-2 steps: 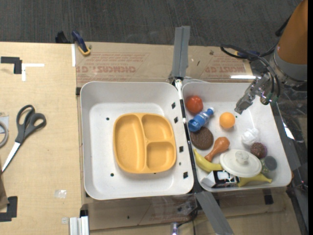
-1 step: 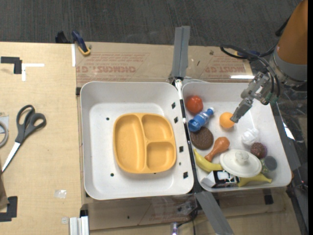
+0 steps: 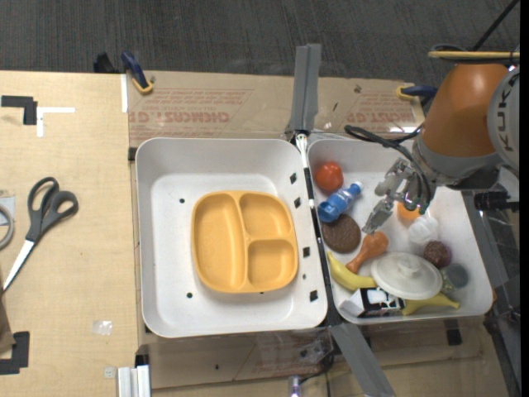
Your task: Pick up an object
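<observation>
Bananas (image 3: 351, 275) (two) beside gripper (image 3: 395, 198).

Single fixed camera looking down at a slant from above the bench (image 3: 66, 304), taking in both white bins (image 3: 157, 246) from moderate height, arm (image 3: 467, 114) entering at right

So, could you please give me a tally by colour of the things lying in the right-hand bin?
Red: 1, the ball
Blue: 1, the bottle
Brown: 2, the round cookie and the drumstick
Yellow: 2, the bananas
White: 1, the lid
Dark maroon: 1, the ball
Total: 8, counting only what shows clearly; things under the arm are too hidden to count.
</observation>
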You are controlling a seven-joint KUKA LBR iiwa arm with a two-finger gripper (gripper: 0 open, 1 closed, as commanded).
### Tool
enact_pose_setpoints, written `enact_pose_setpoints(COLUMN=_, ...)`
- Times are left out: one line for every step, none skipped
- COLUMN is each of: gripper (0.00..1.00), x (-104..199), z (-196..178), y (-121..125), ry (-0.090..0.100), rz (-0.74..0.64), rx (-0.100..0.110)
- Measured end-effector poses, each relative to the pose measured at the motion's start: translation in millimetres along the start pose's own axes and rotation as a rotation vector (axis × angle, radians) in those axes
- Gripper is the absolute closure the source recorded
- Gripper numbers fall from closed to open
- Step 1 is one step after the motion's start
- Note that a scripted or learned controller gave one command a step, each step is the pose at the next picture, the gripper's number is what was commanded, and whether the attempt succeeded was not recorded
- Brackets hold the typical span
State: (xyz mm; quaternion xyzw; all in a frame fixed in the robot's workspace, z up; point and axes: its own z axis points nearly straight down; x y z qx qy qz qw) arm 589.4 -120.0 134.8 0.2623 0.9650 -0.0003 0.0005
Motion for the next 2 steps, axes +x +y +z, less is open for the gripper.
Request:
enact_pose_setpoints(gripper=0.00, x=67.4, z=39.6, y=-30.8, ry=-0.012, rz=0.050, rx=-0.005)
enact_pose_setpoints(gripper=0.00, x=2.1, z=40.8, y=-8.7, ry=-0.003, rz=0.005, rx=-0.002)
